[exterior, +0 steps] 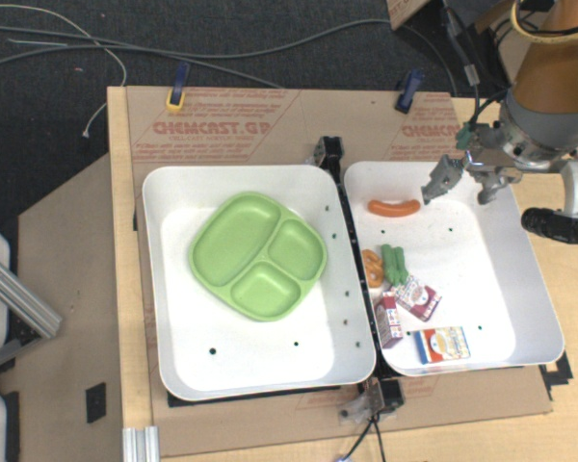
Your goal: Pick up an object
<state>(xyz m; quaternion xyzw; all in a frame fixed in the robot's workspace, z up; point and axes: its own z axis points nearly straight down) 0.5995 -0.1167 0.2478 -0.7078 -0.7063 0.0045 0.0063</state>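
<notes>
Hot dog toy (394,207) lies near the far edge of the right bin (520,287), a small smooth cylinder, probably light, stiff plastic and slippery, best pinched across its middle. Left to right: a green divided plate (258,255) sits mid left bin (173,287); along the right bin's left edge cluster a carrot and green piece (383,265), wrappers (410,303) and a small carton (443,343). The gripper (461,183) hovers just right of the hot dog, fingers spread, pinching nothing.

My desk (520,422) is light wood under printed cardboard sheet (270,123), blue clamps (178,92) at its far edge; dark carpet (58,114) beyond, grey cables (106,48) trailing
</notes>
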